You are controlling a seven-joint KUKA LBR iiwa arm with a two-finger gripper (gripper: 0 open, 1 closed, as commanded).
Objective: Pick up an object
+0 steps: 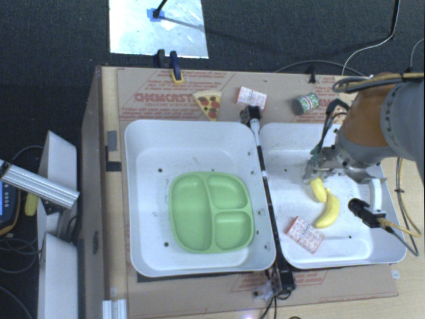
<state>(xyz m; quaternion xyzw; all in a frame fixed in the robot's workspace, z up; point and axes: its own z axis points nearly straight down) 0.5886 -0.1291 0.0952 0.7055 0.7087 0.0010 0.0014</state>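
Note:
My gripper hangs low over the right bin, near its middle, at the end of the grey arm with its orange band. Just below it lies a small yellow banana, its upper end right at the gripper, though I cannot make out contact. A second, larger banana lies just below and to the right of the first. A red and white packet rests near the bin's front. Nothing can be seen held in the gripper.
The left bin holds a green divided plate. Behind the bins, on the bench, lie a toy pizza slice, another red and white packet and a small green can.

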